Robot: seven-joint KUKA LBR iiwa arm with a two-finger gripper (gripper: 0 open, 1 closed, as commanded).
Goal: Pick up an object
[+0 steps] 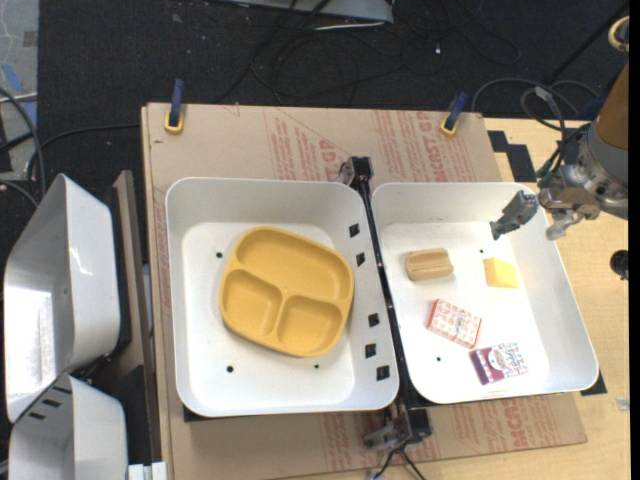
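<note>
The right bin (560,368) holds several small objects: a tan bread-like block (428,264), a yellow cube (501,273), a red-and-white packet (454,323) and a purple-and-white packet (497,362). My gripper (535,217) hangs over the bin's upper right corner, above and to the right of the yellow cube. Its two fingers are spread apart with nothing between them. The left bin (190,368) holds a yellow compartment plate (285,291).
A black divider (378,288) runs between the two bins. Both bins sit on a cardboard sheet (300,138) held by clamps at the back. Grey containers (60,268) stand at the far left. Cables lie on the dark floor behind the bench.
</note>
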